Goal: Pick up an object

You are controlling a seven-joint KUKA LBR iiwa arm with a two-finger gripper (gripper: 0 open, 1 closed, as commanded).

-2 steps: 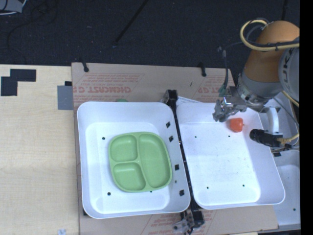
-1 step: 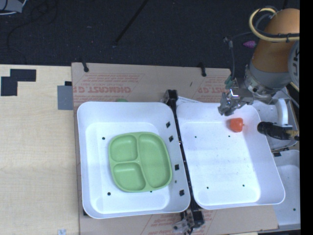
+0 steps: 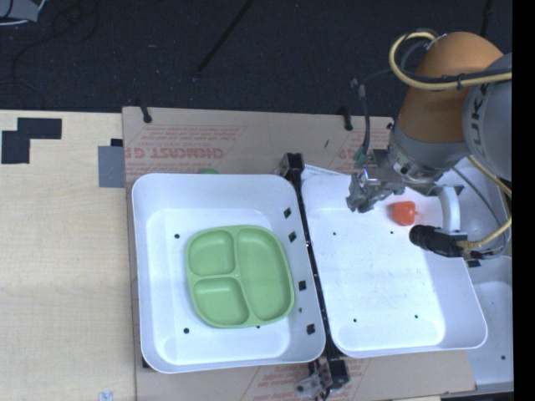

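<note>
Watching the gripper (image 3: 365, 197) hovering over the far edge of the right bin (image 3: 393, 324), I am seeing an orange object (image 3: 404, 213) lying just beside it, ungrasped. Whether the claw is spread I cannot tell. A descent from here is risking clipping the piece and knocking it aside.

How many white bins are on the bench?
2. The left bin holds a green divided plate; the right bin holds a small orange object near the tool.
</note>
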